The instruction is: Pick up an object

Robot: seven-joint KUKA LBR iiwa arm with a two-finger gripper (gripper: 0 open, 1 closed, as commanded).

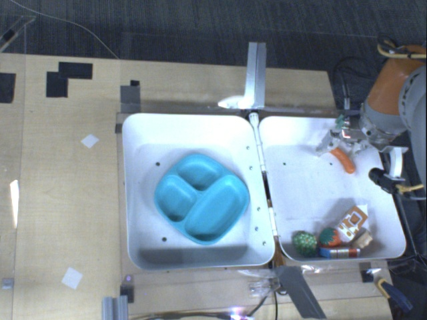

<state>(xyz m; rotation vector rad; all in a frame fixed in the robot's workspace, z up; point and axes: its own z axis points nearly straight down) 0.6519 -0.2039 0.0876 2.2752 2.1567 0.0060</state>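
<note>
Carrot-like orange piece (344,159) lay in the right bin (293,185), near its far right corner; left bin (140,179) held a blue divided tray (202,197). Gripper (346,137) hovered just over the piece, probably lining up; jaw state unclear.
</note>
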